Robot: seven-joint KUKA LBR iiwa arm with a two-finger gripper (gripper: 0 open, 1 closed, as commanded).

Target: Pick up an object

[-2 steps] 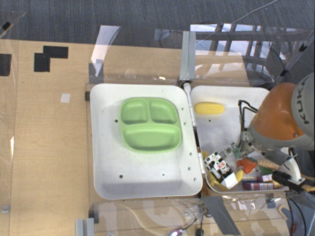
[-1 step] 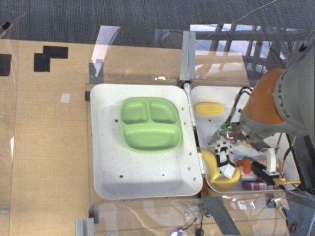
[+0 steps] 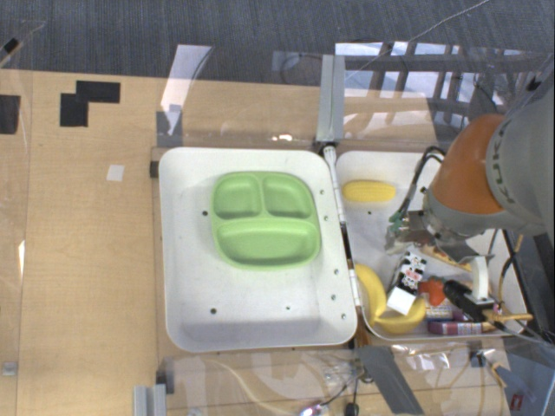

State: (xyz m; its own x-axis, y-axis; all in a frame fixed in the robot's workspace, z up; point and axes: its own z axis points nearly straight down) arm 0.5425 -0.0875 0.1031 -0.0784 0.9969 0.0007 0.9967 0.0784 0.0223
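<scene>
Pale wooden surface (image 3: 87, 258); right bin (image 3: 368, 232): end effector (image 3: 406, 286) low inside, grip state cannot be told; banana (image 3: 373, 293) just beside it, leftward, long axis curving round near corner.

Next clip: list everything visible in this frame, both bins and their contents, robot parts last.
Left bin: one, white, left half of the bench.
Right bin: one, white, right beside the left bin.
Divided plate: one, green, middle of the left bin.
Oval fruit: one, yellow, far end of the right bin.
Banana: one, yellow, near-left corner of the right bin.
Small clutter: several, red, black and purple, near-right corner of the right bin; count unclear.
Arm: one, grey with orange band, over the right bin.
Gripper: one, low in the right bin, by the banana.
</scene>
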